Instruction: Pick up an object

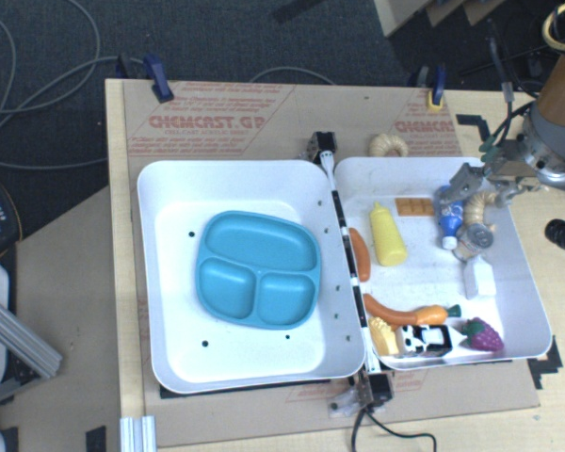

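Observation:
My gripper hangs low over the back right part of the right bin, on the grey arm that comes in from the right. A small blue object lies right against the gripper's left side; whether it is held cannot be told. A brown cracker and a yellow bottle lie just left of it. Further left, along the bin's wall, is a sausage. At the front of the bin lie a carrot, a corn cob, a black-and-white cow toy and purple grapes.
The left bin holds a blue divided plate. A beige croissant-like piece lies on the board behind the right bin. Clamps sit at the board's back edge, and cables run over the dark floor beyond.

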`<state>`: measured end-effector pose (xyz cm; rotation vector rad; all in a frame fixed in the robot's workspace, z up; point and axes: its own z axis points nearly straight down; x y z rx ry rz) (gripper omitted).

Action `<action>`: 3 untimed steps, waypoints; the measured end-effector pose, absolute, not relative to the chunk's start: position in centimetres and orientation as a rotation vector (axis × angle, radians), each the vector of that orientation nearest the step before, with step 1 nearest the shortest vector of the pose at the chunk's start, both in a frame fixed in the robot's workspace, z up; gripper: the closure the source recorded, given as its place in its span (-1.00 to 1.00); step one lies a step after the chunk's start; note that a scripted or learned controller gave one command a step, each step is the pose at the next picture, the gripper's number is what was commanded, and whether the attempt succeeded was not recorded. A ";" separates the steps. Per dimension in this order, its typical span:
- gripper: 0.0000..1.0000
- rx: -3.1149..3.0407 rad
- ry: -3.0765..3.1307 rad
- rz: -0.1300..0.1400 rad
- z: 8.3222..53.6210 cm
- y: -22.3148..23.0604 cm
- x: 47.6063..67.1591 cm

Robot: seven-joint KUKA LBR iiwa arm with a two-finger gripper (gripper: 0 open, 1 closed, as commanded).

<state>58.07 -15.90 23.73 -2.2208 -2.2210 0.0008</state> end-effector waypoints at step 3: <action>1.00 -2.222 -2.221 -0.001 9.5 -10.3 60.9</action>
